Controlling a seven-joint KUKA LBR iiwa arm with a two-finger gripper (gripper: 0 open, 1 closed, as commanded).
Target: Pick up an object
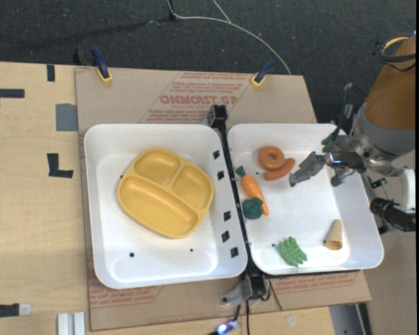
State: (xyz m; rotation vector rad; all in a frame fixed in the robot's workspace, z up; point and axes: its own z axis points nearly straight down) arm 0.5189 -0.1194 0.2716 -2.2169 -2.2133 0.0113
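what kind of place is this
Likely a robot grasping test bench: two white bins clamped on cardboard, toy food like a carrot, and an arm's pincer reaching in.

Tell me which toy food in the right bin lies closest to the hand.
The orange ring-shaped piece at the bin's far side. It lies just left of the hand, while the carrot, leafy green and cone sit farther off.

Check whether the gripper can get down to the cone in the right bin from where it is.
Probably yes. The cone lies alone near the right bin's front right corner, apart from the other toys, and the gripper hovers over the same bin with nothing between them.
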